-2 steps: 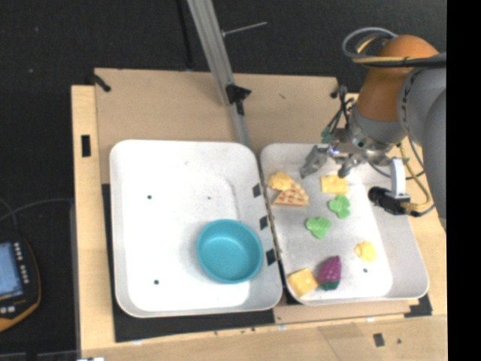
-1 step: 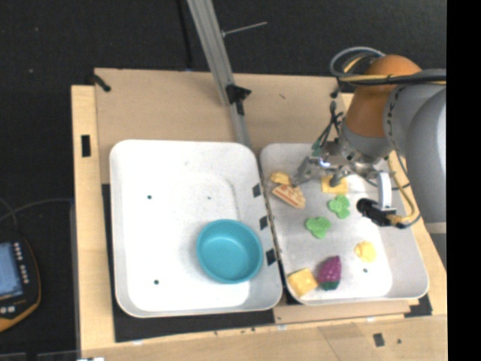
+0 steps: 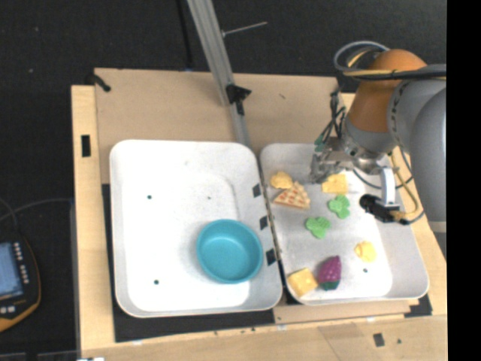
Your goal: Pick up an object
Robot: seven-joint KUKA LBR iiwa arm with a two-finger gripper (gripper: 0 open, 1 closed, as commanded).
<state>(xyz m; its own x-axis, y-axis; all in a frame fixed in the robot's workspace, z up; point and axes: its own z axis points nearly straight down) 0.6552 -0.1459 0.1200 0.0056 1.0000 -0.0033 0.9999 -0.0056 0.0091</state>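
Because the arm is down over the upper part of the right bin, this reads as the approach or grasp attempt of the pick.

Step in hand: gripper low at the right bin, just right of centre frame, close above a yellow block; nothing seen lifted.
Fingers: cannot tell whether open or closed; the tips blur into dark cabling and the bin floor.
Likely target: the yellow block, just beside the tips; contact not clear.
Other pickable things: yellow lump and waffle-patterned wedge near the bin's left wall; two green pieces mid-bin; small yellow piece to the right; purple piece and yellow cube at the lower edge.
Left bin: a teal bowl in its lower right part.
Next move calls for: a judgement only, settling the tips around one item, closing, then a straight lift clear of neighbours.
Hard to make out: wrist and cables hide the bin's upper right corner; the arm is cut off at the frame's right.
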